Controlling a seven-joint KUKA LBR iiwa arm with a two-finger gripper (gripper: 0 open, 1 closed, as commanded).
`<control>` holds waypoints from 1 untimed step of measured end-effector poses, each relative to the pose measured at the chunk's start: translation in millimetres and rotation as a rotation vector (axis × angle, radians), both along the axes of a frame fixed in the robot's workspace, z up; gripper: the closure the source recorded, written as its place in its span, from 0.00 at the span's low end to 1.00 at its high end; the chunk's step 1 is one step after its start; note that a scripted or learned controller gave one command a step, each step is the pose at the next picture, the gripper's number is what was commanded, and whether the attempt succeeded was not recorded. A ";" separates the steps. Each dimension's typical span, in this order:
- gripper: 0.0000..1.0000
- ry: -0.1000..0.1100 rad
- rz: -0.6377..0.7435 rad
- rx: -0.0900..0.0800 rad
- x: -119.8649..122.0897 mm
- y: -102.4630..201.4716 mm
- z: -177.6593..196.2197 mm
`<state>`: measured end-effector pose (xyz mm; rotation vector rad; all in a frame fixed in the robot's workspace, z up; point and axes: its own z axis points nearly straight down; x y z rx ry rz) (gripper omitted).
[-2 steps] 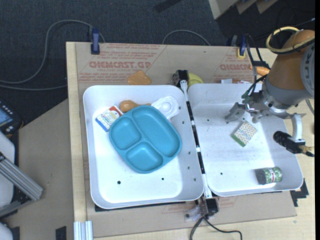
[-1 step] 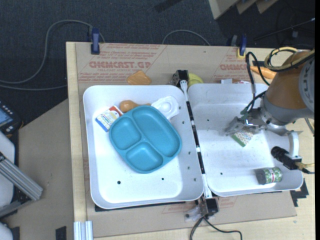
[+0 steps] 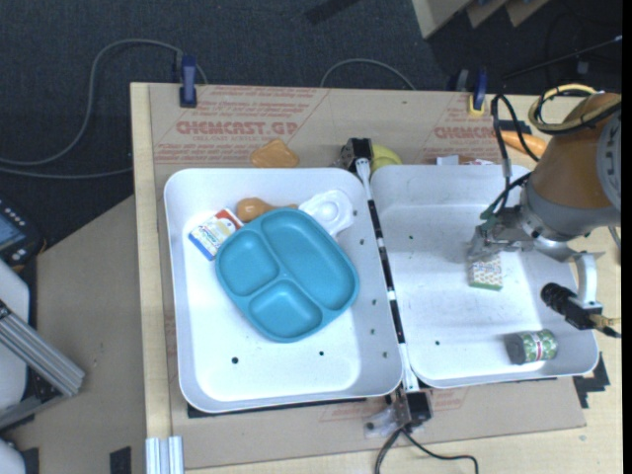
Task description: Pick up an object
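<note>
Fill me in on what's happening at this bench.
A grey arm with an orange band reaches in from the right, its hand down in the right bin just above a small pale packet. A small can lies nearer the front corner. The left bin holds a blue divided tray and a few small items.

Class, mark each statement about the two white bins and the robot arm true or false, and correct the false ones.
1. The blue divided plate lies in the left bin. True.
2. The small can stands upright in the left bin. False: it lies on its side in the right bin.
3. The gripper is over the right bin, above a small speckled packet. True.
4. The plate is red. False: it is blue.
</note>
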<state>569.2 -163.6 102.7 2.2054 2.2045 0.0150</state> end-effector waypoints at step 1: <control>1.00 0.000 0.000 -0.001 -0.1 -0.1 9.4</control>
